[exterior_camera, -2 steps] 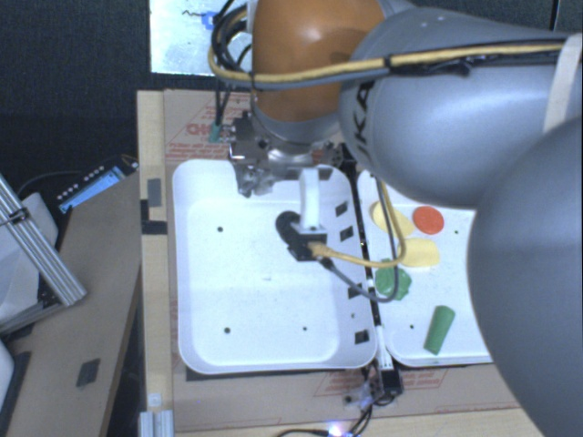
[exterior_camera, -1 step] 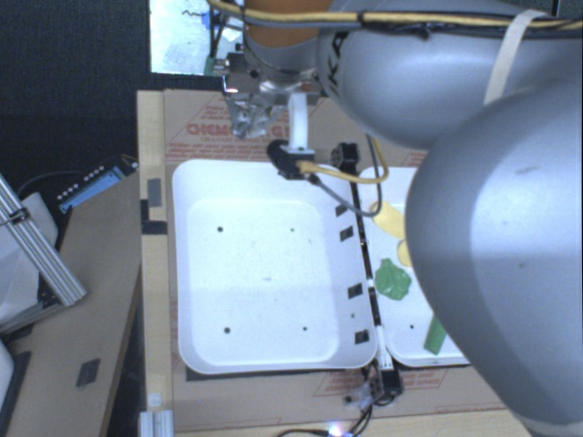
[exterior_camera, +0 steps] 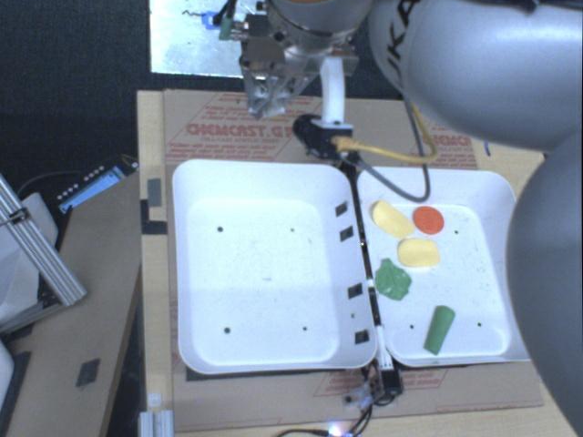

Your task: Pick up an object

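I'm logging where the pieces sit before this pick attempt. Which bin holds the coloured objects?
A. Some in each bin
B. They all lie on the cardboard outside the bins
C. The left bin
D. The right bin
D: the two yellow pieces, the orange-red disc, the green leafy piece and the green cylinder all lie in the right bin.

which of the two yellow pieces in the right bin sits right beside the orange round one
The upper yellow piece, lying just left of the orange round piece. The other yellow piece lies lower, beside the green leafy piece.
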Controlling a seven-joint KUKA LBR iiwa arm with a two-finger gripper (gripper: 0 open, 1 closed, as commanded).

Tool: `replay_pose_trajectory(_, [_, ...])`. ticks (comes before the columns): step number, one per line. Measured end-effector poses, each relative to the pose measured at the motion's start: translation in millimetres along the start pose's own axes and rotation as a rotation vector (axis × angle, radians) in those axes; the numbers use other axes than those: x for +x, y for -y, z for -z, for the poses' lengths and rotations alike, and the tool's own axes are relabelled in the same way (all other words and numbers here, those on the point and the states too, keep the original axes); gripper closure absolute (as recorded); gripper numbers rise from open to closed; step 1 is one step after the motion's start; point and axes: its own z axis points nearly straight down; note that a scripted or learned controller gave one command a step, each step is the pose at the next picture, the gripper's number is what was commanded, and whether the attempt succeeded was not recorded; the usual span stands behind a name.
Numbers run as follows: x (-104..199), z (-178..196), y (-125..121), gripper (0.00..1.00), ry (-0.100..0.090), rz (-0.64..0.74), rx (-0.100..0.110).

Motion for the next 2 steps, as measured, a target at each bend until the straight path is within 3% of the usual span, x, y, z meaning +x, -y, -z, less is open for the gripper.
replay_pose_trajectory(1, [-1,-59,59,1.00,0.007,-0.001,0.019])
replay_pose_trajectory(2, [-3,-25,-46,1.00,0.004,-0.005,0.001])
